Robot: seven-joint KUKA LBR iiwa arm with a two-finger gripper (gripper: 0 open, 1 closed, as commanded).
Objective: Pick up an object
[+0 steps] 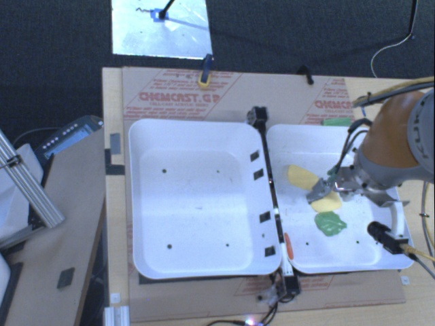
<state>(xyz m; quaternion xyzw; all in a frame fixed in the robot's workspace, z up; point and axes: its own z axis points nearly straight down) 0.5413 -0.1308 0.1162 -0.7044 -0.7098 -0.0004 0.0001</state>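
Over the right bin (pixel 299 258), the gripper (pixel 322 195) sits low between a yellow piece (pixel 300 177) and a green piece (pixel 329 223), presumably to grasp one; its grip cannot be told.

Arm (pixel 401 138) cut off at right edge. Gripper (pixel 325 193) covers part of yellow object (pixel 304 177); finger state unreadable. Green patch (pixel 338 121) at far right bin (pixel 299 260) mostly hidden behind arm.

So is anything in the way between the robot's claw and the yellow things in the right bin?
Nothing visible is in the way. The gripper is already down in the right white bin, right at the pale yellow soft lumps. A flat green floppy piece lies just below, off to the side, not between them.
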